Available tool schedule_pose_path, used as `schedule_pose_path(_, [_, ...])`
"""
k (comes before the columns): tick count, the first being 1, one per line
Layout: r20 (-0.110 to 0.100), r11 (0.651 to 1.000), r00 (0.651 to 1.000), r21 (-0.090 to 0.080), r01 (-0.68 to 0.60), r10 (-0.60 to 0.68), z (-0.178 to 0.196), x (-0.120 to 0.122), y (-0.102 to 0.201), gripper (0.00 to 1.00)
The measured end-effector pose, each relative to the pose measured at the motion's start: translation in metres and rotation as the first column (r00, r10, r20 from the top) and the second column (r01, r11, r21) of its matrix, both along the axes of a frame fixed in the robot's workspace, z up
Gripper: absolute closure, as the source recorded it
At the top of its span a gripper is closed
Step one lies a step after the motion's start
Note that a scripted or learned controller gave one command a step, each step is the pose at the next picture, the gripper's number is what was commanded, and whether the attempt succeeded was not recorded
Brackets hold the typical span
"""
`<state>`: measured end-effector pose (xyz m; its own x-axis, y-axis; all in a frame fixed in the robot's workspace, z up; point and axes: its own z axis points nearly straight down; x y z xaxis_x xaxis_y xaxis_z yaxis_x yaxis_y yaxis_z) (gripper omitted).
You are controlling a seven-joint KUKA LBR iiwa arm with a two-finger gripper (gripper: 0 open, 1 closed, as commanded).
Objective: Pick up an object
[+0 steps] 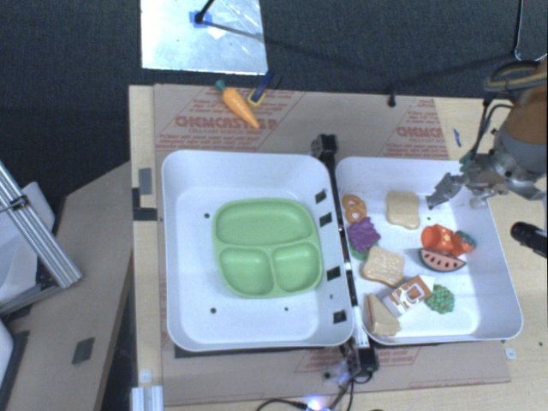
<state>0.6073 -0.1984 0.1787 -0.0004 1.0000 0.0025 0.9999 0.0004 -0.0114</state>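
Note:
The right bin [488, 315] holds several toy foods: a pretzel [353, 205], a pale bread slice [402, 209], purple grapes [363, 235], a tomato [443, 237], a watermelon slice [442, 260], a toast piece [383, 266], a small carton [408, 294], broccoli [441, 299] and a tan piece [380, 317]. My gripper [456, 189] hangs over the bin's upper right part, above and right of the bread slice. Its fingers look spread apart with nothing between them.
The left bin [184, 229] bears a green three-compartment tray [264, 247]. A toy carrot [239, 106] and a small blue and yellow item [259, 91] lie on the cardboard behind the bins. A shiny metal sheet [204, 26] sits further back.

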Motion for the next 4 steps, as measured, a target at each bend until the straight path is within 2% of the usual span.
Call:
schedule_pose_path(1, [0.013,1.000,1.000,-0.003,-0.003,0.003,0.008,0.003,0.001,0.00])
schedule_pose_path(3, [0.011,1.000,1.000,-0.003,-0.005,0.005,-0.091,0.013,0.002,0.00])
schedule_pose_path(4, [0.018,1.000,1.000,-0.004,-0.008,0.008,-0.076,0.015,0.001,1.00])
